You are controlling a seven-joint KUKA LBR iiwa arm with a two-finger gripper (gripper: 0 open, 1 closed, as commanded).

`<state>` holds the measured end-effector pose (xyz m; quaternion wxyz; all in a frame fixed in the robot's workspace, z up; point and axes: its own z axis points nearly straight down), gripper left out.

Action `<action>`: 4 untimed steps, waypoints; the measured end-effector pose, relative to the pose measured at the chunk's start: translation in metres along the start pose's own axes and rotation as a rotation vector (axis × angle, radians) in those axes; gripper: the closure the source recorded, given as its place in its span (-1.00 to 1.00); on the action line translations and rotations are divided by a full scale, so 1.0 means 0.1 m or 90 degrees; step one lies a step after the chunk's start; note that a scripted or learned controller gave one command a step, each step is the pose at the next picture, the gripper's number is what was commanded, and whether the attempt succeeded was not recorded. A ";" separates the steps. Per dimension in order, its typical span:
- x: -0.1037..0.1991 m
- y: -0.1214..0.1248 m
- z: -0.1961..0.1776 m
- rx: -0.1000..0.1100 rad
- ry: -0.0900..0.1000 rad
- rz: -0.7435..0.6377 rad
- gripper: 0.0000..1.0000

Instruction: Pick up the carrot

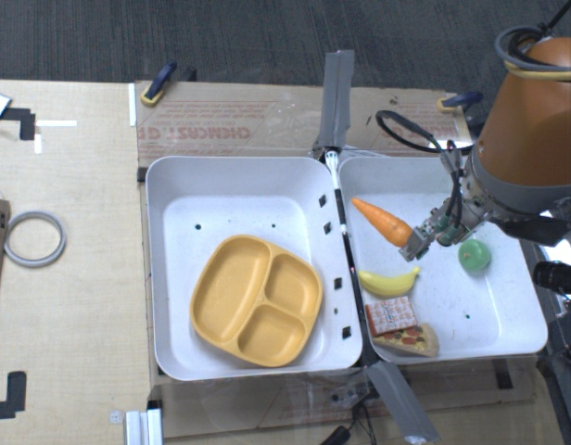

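Observation:
The orange carrot (381,221) lies at a slant in the right bin (508,341), near its left wall, pointed end toward the upper left. My gripper (425,239) hangs just right of the carrot's thick end, close to it or touching it. Nothing visibly sits between the fingers. The arm's orange band and grey wrist come in from the upper right.
In the right bin are a green round object (475,256), a yellow banana (389,281), a red-and-white packet (393,315) and a pizza slice (411,341). The left bin (174,202) holds a yellow divided plate (257,299). A tape roll (31,238) lies on the bench at left.

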<state>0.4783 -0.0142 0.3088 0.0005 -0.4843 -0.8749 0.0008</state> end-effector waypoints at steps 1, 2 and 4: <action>0.39 0.75 0.43 0.001 0.000 -0.062 1.00; -0.23 0.98 0.68 -0.001 -0.001 -0.212 1.00; -0.11 1.25 1.18 0.000 0.000 -0.127 1.00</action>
